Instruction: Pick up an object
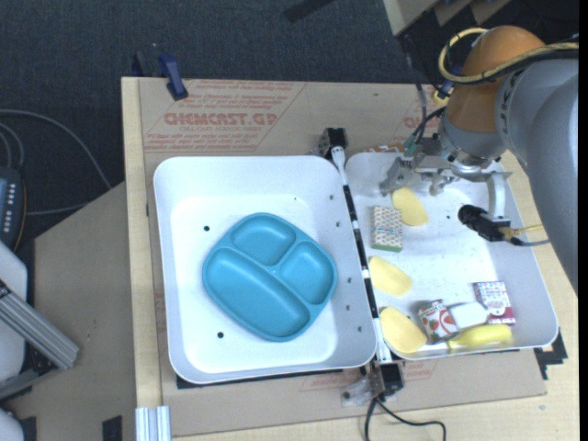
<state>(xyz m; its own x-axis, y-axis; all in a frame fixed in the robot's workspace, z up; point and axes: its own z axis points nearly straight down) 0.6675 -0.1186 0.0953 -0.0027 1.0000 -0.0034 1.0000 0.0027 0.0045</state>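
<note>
Yellow dominates the near end of the right bin [542,324]: a rounded yellow piece [401,331] sits in the near left corner, a long yellow banana-like object [482,336] lies along the near wall, and between them rests a red-and-white packet [439,319], with a second small red-patterned packet [493,299] just beyond. A little farther up, against the left wall, lies another yellow lump [390,277], and beyond that a small patterned box [387,228], its long axis running away from the camera. In the left bin [175,246] a blue divided plate [267,275] lies alone near the middle. Toward the far end of the right bin sits a pale yellow oval piece [410,206], its long axis slanting from far left to near right. The gripper [421,175] hangs just above and beyond it, below the orange band [487,81] of the arm [551,127], which comes in from the right. I cannot tell whether the jaws stand apart or together; the dark linkage hides them, and nothing is seen held. This oval piece looks to be the likeliest target, lying just on the near side of the gripper, almost beneath it. A small shift toward the camera and a drop would probably centre on it, ideally closing across its short width.
</note>
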